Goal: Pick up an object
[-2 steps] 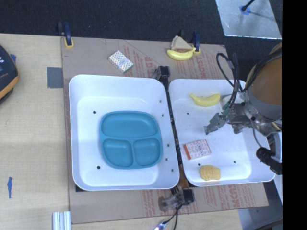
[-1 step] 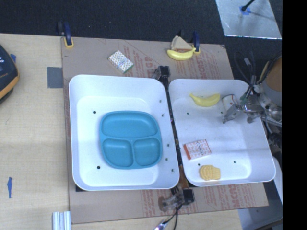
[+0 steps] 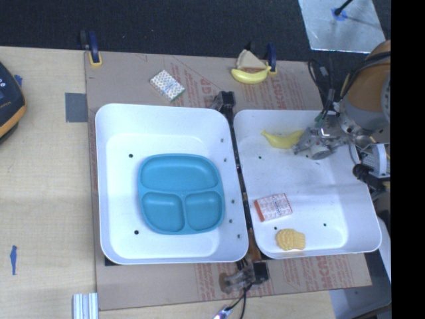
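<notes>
Yellow banana (image 3: 282, 138) lay near the top of the right bin (image 3: 345, 238), just beside the gripper (image 3: 312, 145). Could not tell how the gripper stood. Blue tray (image 3: 180, 193) sat in the left bin (image 3: 113, 178).

Left bin (image 3: 113, 178): smooth white plastic, slight sheen. Divided tray (image 3: 180, 193): glossy blue plastic. Banana (image 3: 282, 139): smooth yellow plastic look. Bench top (image 3: 40, 198): pale matt wood grain. Board under bins (image 3: 199, 85): matt brown cardboard. Gripper (image 3: 317, 143): dull grey metal.
</notes>
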Tool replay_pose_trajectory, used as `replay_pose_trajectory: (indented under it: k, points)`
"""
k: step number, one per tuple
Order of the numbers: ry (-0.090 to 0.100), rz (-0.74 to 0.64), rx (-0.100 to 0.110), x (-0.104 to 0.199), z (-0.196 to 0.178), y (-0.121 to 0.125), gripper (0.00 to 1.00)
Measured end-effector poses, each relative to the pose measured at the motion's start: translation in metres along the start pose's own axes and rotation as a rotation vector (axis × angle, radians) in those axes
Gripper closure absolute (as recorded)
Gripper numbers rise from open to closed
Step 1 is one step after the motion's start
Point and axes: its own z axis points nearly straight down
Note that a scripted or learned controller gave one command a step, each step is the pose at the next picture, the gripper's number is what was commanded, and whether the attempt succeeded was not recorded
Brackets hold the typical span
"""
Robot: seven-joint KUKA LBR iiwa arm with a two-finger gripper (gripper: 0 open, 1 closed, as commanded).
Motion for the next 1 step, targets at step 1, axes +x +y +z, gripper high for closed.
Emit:
replay_pose_trajectory:
  k: [1]
  points:
    - [0.001,0.001,-0.002,0.001,-0.0011,0.0162,0.0]
